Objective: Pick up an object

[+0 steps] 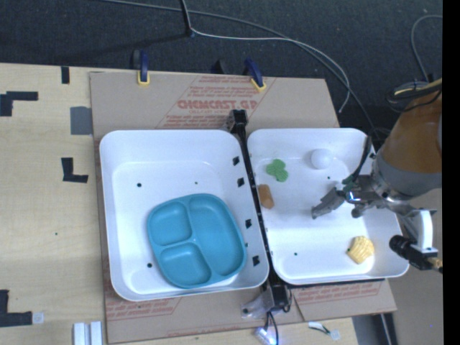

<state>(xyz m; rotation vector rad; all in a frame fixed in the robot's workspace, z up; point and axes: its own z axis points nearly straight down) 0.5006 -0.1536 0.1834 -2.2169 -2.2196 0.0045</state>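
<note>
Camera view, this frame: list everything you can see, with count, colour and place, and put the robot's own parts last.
White bins: 2, side by side on the cardboard sheet.
Divided plate: 1, blue, three compartments, in the left bin.
Broccoli-like toy: 1, green, right bin, near the divider.
Small block: 1, orange-brown, right bin, against the divider.
Ball: 1, white, right bin, far side.
Corn-like toy: 1, yellow, right bin, near corner.
Cardboard sheet: 1, brown, red print, under the bins.
Clamps: 2, blue and yellow, on the cardboard's far edge.
Cables: black and white, across the dark floor.
Arm: 1, grey and orange, from the right.
Gripper: 1, dark, over the right bin's middle.
</note>
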